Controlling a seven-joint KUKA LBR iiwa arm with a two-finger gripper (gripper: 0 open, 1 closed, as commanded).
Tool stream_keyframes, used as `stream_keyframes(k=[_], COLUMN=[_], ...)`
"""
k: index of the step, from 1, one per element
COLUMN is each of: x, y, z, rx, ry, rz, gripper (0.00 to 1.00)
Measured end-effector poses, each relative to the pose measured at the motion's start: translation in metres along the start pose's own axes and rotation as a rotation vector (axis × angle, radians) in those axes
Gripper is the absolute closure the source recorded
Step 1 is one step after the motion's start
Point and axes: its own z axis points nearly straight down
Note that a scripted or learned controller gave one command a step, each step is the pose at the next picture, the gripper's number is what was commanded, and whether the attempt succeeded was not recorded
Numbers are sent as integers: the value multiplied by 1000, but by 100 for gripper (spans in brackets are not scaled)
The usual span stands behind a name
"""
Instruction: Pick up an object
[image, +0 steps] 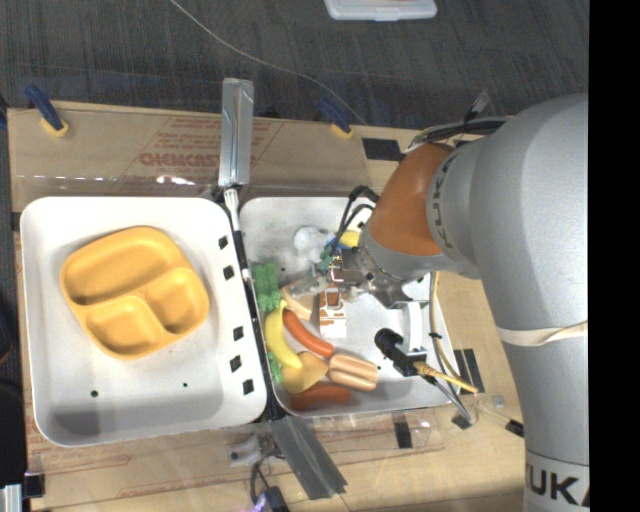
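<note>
The right bin holds a heap of toy food along its left wall. There is a green leafy piece, a yellow banana, an orange-red sausage, a tan ridged bread roll and a red piece at the front. My gripper hangs low over the bin's middle, just right of the green piece and above the sausage. Nothing is seen lifted off the bin floor. The wrist and arm hide the right half of this bin.
The left bin holds a yellow tray with compartments. A whitish crumpled thing lies at the back of the right bin. A metal bar stands behind the wall between the bins.
</note>
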Motion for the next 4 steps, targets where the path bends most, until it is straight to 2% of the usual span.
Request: stream_keyframes(k=[1,2,3,4], x=[24,-50,20,19], y=[39,-48,-56,-57], z=[-3,1,2,-5], rx=[22,9,7,12], ry=[7,3,4,3], rz=[-278,-163,128,126], gripper=[0,0,0,100])
